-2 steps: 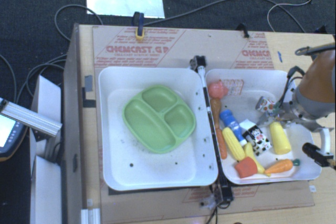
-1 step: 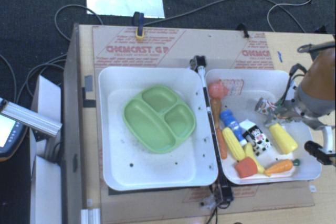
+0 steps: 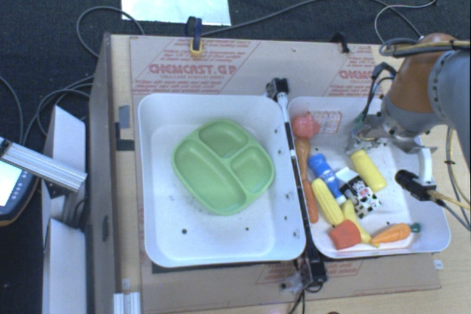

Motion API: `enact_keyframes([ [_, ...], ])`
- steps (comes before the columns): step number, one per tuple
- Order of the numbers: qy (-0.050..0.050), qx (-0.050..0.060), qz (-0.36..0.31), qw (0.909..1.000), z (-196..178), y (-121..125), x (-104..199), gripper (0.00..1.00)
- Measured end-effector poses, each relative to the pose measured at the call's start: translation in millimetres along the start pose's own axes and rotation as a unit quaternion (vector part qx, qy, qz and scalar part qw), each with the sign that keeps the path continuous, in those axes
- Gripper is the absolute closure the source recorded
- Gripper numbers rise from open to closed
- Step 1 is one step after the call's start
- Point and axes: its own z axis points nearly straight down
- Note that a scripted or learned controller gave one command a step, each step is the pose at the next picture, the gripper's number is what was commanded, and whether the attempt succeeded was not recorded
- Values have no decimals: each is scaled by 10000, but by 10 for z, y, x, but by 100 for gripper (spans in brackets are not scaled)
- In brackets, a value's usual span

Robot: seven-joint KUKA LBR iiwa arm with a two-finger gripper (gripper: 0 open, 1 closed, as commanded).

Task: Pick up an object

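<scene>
Claw (image 3: 366, 142) above yellow cylinder (image 3: 367, 169) — right bin (image 3: 436, 232)

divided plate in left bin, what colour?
Light green; the divided plate shows plainly in the camera view.

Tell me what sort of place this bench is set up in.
Probably a robotics lab test cell rather than a kitchen: a robot arm over two white bins, plastic toy food such as a corn cob and carrot, and loose cables across dark carpet.
</scene>
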Motion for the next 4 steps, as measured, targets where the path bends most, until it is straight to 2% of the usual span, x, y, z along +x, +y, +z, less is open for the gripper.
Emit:
enact_keyframes([
  [1, 2, -8, -2, 10000, -723, 293, 530, 100],
  [2, -8, 9, 14, 10000, -478, 559, 74, 100],
  [3, -12, -2, 8, 10000, -629, 562, -470, 100],
  [4, -9, -1, 6, 10000, -627, 564, -463, 0],
])
